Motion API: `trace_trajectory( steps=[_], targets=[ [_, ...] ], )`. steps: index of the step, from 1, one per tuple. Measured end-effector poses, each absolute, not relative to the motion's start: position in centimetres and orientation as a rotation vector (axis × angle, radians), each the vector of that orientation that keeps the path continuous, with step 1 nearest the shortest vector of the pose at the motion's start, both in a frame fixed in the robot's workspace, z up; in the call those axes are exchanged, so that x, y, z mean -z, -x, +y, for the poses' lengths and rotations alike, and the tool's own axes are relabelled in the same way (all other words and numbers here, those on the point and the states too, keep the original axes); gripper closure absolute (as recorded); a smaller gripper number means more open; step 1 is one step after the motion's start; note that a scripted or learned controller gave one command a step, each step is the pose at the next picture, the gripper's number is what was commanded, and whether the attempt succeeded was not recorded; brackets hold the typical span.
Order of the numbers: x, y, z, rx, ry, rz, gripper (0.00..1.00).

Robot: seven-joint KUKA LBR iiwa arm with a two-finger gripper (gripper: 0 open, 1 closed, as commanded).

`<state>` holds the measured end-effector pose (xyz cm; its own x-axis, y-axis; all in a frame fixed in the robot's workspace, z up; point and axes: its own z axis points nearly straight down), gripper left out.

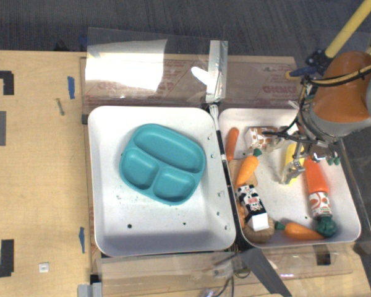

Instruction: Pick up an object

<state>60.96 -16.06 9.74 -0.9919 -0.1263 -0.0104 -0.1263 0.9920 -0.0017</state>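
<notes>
- Orange and grey, the robot arm point(340, 98) comes in from the right and leans over the right white bin point(352, 228).
- At its tip, the gripper point(292, 166) hangs low inside that bin, over a bare white part of the floor.
- A yellow bit point(290, 153) sits by the tip. I cannot tell if it is a toy or part of the gripper.
- I cannot tell how the pincer is set, and I see no toy clearly in its hold.
- Lots of toys lie in the right bin for it to pick from.
- An orange bottle point(317, 187) with a white label lies just beside the gripper, on its right.
- A toy carrot point(247, 169) lies to its left, and a thin orange one point(232, 142) rests by the bin's left wall.
- A small white carton point(260, 138) lies near the top of the bin.
- A black and white box point(252, 204) lies lower down, touching a tan round thing point(260, 228).
- Another carrot point(303, 230) with green leaves lies along the bottom edge.
- In the left white bin point(111, 221) sits a teal tray point(162, 163) with three parts.
- So the job looks just begun: the arm is down among the toys, but no toy is up in the air yet.
- I think the grab and the lift are both left to do.
</notes>
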Motion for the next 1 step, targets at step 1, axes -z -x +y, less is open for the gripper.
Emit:
trace_trajectory(
  steps=[1],
  targets=[
    [-8.89, -61.51, -11.76, 0.0, 0.154, 3.128, 0.0]
  ],
)
